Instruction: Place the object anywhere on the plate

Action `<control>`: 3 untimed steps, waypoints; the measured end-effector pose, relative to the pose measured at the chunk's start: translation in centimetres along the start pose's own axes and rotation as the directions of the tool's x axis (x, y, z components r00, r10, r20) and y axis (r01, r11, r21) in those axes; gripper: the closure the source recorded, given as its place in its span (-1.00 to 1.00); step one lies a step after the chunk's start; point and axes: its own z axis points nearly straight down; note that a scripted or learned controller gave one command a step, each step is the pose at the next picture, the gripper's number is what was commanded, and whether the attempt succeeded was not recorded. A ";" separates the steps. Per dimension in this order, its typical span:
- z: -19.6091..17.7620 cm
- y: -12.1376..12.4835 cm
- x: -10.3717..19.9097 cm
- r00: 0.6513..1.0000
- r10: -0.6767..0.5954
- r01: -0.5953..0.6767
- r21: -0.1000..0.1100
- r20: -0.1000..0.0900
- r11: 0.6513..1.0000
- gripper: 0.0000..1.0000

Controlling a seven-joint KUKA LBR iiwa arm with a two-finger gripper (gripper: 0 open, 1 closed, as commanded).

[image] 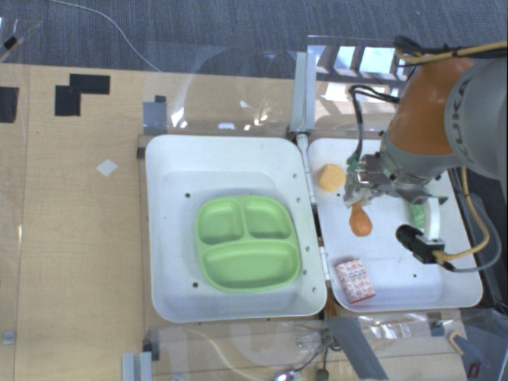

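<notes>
Closest to the lens is the arm (444, 109) itself, grey with that orange band, reaching in over the right bin (452, 292) with its wrist bent straight down. Its tool (359, 198) hangs just above the orange carrot-looking object (361, 221), which looks like it's touching or right under the tip. Can't tell from this angle whether the tool is clamped or released, and I can't honestly say the carrot is being held.

My guess is it's a light plastic toy: stiff, smooth, a bit slippery, tapered, so it'll want to squirt out if pinched near the narrow end. I'd grab across the fat middle.

Beside the tool, toward the divider, sits a yellow piece (332, 177), close enough to get bumped. Below the tool, toward the bin's front edge, lies a pink-and-white packet (354, 281). On the tool's far side from the divider there's a green thing (417, 213), partly hidden by the arm.

Well off to the side, across the divider in the left bin (171, 213), is the green plate (248, 243) with three compartments, nothing on it yet. All of this rests on the bench (71, 228).
</notes>
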 end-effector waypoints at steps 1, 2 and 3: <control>-1.4 -0.8 7.6 1.000 -0.005 0.005 0.001 0.000 1.000 1.00; 0.8 -5.7 14.7 1.000 -0.003 0.003 0.004 0.000 1.000 1.00; 0.8 -5.6 14.6 1.000 -0.002 0.002 0.003 0.000 1.000 -1.00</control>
